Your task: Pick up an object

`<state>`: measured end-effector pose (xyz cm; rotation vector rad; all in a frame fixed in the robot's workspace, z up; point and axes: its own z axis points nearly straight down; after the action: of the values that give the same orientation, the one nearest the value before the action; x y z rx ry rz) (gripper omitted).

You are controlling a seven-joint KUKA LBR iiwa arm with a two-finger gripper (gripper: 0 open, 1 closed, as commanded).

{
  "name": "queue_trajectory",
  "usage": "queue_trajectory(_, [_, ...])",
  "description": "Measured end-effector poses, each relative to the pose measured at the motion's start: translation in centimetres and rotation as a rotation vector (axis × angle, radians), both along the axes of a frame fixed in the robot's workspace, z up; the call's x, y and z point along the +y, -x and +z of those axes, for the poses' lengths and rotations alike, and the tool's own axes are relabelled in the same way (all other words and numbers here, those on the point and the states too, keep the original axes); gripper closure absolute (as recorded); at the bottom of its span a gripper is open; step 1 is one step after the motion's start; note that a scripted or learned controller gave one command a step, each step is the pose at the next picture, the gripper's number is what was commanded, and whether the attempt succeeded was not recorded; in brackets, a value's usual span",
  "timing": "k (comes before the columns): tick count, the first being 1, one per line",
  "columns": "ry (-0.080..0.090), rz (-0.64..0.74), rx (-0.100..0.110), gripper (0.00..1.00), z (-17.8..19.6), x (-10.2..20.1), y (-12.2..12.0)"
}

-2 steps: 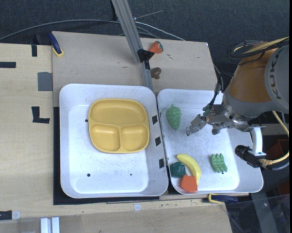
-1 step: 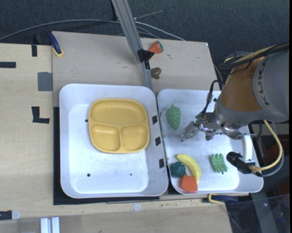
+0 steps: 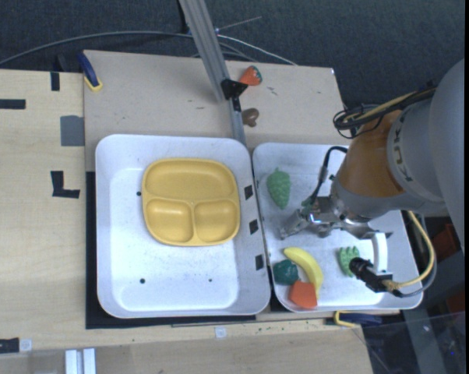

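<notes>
My gripper (image 3: 295, 218) is low over the middle of the right bin (image 3: 328, 156), open with nothing between its fingers. A pale green leafy toy (image 3: 279, 187) lies just above and left of it. Below it, near the bin's front edge, lie a yellow banana (image 3: 305, 263), a dark green piece (image 3: 286, 272) and an orange-red piece (image 3: 302, 294). To the right of the banana, a bright green toy (image 3: 348, 259) sits beside the arm's wrist.
The left bin (image 3: 118, 232) holds a yellow divided plate (image 3: 192, 201). A grey pole (image 3: 207, 37) slants down to the bins' back edge, with a small red object (image 3: 252, 75) and a brown one (image 3: 251, 117) on the bench beside it. The arm's bulk covers the right bin's right side.
</notes>
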<state>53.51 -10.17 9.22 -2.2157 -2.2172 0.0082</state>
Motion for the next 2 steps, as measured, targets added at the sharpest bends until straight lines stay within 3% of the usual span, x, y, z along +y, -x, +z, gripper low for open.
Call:
queue_trajectory(1, [0.0, 0.001, -0.004, 1.0, 1.3, 0.0, -0.1])
queue_trajectory(2, [0.002, -0.001, -0.012, 1.0, 6.6, -1.0, 0.1])
